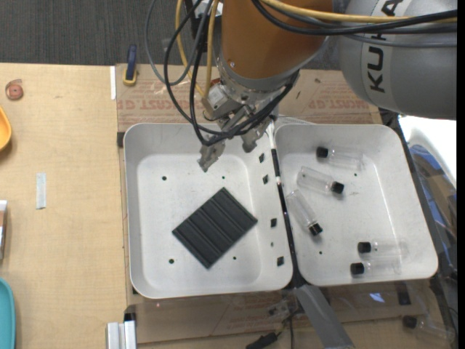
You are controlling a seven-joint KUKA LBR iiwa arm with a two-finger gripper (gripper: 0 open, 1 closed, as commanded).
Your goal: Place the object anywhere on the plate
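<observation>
Camera view, nearest first: one dark ribbed plate (215, 227) lies bare in the left bin (145, 267). In the right bin (414, 267) five clear vials (311, 218) with black caps lie scattered, none lifted, so by my judgement the placing is not yet begun. Farther back the tool (229, 150) hangs over the left bin's far side, fingers spread, pinching nothing.

Dark ribbed plate (215, 227), square, flat in left bin, turned diamond-wise, near-centre. Five clear vials (322, 181) with black caps lie scattered on their sides in right bin, apart from each other.
</observation>
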